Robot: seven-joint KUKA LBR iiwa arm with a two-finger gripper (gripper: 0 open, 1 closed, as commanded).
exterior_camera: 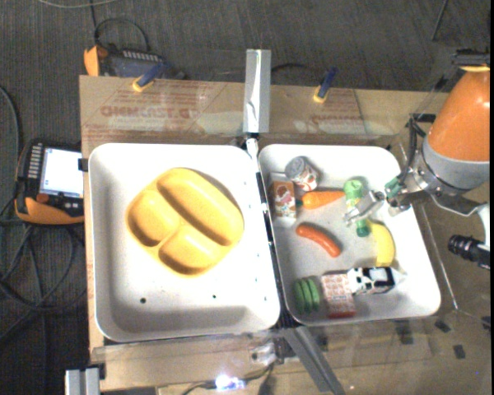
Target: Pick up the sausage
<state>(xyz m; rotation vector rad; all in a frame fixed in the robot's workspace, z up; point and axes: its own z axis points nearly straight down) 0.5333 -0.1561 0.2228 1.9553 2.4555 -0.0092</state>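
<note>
The sausage (319, 239) is a short red-orange link lying at a slant on the floor of the right bin (412, 299), near its middle. My gripper (363, 210) reaches in from the right and hangs above the bin's upper right part, up and to the right of the sausage and apart from it. It is close to a green bottle (356, 189) and a banana (383, 243). Nothing of the sausage is at the gripper.
Around the sausage lie a carrot (323, 198), a tin can (301, 171), a small brown box (282, 198), a green ridged item (307, 294), a red-and-white carton (338, 293) and a black-and-white toy (370, 278). The left bin (115, 303) holds a yellow divided plate (185, 220).
</note>
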